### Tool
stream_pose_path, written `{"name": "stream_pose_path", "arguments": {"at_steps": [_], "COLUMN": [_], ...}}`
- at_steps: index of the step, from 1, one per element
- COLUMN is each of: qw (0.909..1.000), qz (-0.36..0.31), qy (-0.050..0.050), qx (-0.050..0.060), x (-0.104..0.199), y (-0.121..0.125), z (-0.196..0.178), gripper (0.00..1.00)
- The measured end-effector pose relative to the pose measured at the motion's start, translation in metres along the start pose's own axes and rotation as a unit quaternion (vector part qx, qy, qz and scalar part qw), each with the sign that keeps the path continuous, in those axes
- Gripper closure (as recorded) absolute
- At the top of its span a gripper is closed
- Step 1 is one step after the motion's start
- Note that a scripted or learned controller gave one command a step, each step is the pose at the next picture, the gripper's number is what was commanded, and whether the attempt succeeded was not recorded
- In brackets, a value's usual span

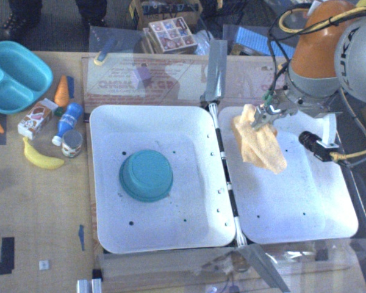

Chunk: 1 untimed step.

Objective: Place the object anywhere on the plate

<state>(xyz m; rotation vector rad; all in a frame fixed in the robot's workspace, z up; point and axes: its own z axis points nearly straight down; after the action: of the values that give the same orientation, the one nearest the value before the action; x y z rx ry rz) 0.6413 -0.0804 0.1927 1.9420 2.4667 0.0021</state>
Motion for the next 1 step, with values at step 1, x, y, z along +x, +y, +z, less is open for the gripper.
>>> {"name": "stream_pose_path", "arguments": {"at_steps": [1], "qw": [0.9997], "qz": [-0.023], "qy": [0.001], "qx": [0.002], "x": [0.0658], "y": [-0.0593], "z": [-0.0501], "gripper": [1.0]}}
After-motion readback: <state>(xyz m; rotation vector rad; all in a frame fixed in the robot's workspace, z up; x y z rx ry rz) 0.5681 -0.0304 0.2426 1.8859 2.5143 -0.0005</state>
